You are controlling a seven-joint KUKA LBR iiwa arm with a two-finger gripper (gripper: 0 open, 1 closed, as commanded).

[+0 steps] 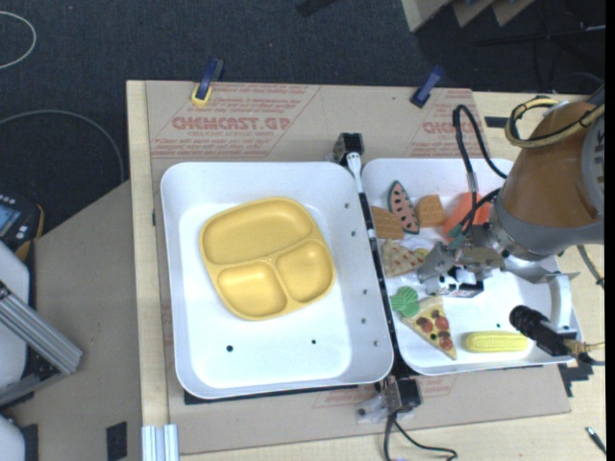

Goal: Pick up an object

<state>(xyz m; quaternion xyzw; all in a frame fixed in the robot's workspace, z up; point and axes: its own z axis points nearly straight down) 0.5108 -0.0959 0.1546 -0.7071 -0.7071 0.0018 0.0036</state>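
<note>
Looking down on the table (288,113), the single camera view shows two white bins side by side. The left bin (192,353) holds one yellow plate (266,256) with three compartments, lying flat near the bin's middle, towards 11 o'clock.

The right bin (500,353) holds the small toy foods. Counted: one watermelon slice (404,207) at 11 o'clock in the bin, two brown pieces of bread (387,223) just beside it, one waffle (401,258) below them, one orange piece (461,207) at 12 o'clock, partly hidden, one green piece (405,303) at 8 o'clock, one pizza slice (434,327) touching it at 7 o'clock, and one corn cob (496,342) lying level at 5 o'clock. A small black-and-white thing (452,281) lies near the bin's middle.

One arm (553,185) reaches in from 3 o'clock and covers the bin's upper right part. Its fingers (452,262) hang low over the middle of the bin, just above the black-and-white thing and beside the waffle; how far apart they stand, and whether anything sits between them, I cannot tell.

Around: two clamps at the table's far edge, one yellow-tipped (205,84) and one blue (427,86), and a black cable (466,152) looping by the arm.
</note>
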